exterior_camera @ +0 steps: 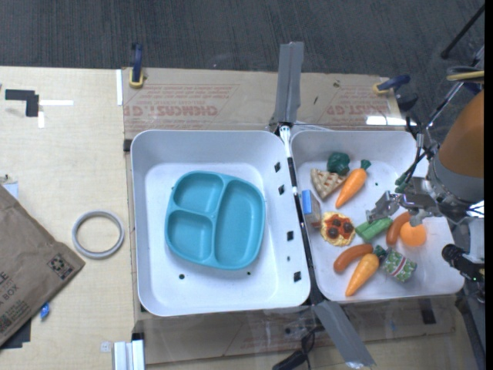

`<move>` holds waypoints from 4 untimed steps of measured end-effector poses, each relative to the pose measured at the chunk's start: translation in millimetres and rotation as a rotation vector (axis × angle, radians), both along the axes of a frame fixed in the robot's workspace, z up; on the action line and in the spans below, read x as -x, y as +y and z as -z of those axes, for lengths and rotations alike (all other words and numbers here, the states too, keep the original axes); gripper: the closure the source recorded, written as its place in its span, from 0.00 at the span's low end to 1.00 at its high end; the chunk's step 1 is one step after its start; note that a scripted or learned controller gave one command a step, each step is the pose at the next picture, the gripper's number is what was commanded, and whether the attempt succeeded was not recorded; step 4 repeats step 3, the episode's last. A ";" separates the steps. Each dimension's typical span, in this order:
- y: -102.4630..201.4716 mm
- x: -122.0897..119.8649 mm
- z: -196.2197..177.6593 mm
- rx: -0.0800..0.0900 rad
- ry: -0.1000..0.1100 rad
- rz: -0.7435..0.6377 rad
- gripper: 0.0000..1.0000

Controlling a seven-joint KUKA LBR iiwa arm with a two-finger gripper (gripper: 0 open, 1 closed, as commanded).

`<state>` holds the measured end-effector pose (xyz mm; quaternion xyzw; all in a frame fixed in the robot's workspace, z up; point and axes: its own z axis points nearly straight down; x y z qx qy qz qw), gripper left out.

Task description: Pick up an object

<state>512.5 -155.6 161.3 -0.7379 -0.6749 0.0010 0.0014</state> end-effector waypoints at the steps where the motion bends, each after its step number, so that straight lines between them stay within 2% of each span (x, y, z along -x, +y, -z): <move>1: -38.6 -23.6 69.7 0.001 -0.001 0.051 0.00; 2: -39.4 -23.1 61.3 0.001 0.001 0.053 1.00; 3: 34.3 -85.4 -32.6 0.001 -0.002 -0.095 1.00; 4: 34.3 -85.4 -32.6 0.001 -0.002 -0.095 1.00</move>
